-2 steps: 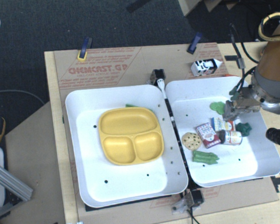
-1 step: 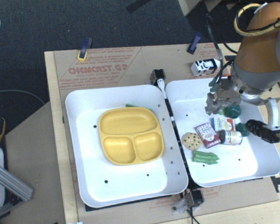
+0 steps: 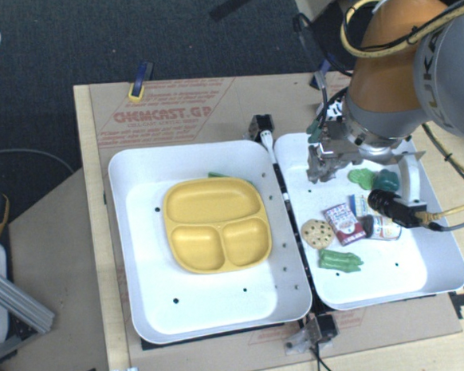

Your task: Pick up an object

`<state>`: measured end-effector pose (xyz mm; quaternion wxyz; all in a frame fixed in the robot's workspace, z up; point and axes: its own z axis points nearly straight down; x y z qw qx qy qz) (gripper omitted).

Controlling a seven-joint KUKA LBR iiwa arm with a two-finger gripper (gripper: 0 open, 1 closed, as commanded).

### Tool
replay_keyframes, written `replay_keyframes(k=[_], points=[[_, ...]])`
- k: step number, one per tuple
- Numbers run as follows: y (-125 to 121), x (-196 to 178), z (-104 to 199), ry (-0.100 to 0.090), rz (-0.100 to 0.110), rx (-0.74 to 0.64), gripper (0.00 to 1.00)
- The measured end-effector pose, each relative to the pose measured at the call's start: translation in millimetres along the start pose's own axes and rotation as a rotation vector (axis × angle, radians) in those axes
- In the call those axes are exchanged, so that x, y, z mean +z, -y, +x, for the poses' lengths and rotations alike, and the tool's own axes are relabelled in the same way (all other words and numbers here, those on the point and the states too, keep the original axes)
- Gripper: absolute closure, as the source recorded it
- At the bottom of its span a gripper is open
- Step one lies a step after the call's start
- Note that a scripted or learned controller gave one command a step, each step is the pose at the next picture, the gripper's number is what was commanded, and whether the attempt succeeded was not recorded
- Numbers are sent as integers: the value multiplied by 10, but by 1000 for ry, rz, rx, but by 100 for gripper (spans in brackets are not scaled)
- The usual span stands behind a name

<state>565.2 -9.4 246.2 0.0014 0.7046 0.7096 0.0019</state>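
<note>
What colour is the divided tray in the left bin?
Yellow, plain all over. The divided tray shows clearly in the camera view, lying in the left bin.

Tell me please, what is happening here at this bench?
A robot arm reaches in from the right over the right bin, with its gripper low near the bin's back left corner. That bin holds a cookie, a red packet, a green toy and a teal piece. Nothing visible is between the fingers, so no pick is made yet. The left bin holds a yellow tray.
</note>
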Motion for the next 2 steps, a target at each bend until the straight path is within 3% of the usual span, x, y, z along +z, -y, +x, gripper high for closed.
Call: replay_keyframes(k=[1, 2], points=[[-121, 192, 429, 0, 5, 3, 100], [-303, 130, 1000, -1, 0, 0, 100]])
